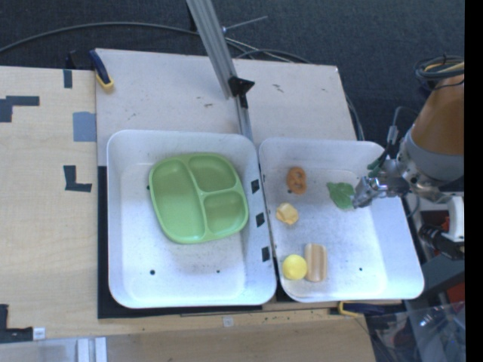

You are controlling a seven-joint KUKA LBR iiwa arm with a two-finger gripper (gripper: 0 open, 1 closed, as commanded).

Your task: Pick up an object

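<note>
Gripper (pixel 367 192) low over right bin (pixel 392 274), at edge of green leaf-shaped piece (pixel 342 194); finger state impossible to tell. Brown doughnut (pixel 296 179), yellow chunk (pixel 287 214), yellow ball (pixel 294 266), tan roll (pixel 315 262) in same bin. Green divided plate (pixel 199 197) in left bin (pixel 132 266).

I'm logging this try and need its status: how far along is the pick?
Done: the gripper has reached into the right bin and sits at the green object. In hand: nothing clearly; whether it grips the green piece cannot be told from this view. Left: lifting an object. The brown piece, yellow block, yellow ball and tan stick lie on the bin floor, apart from the gripper.
</note>
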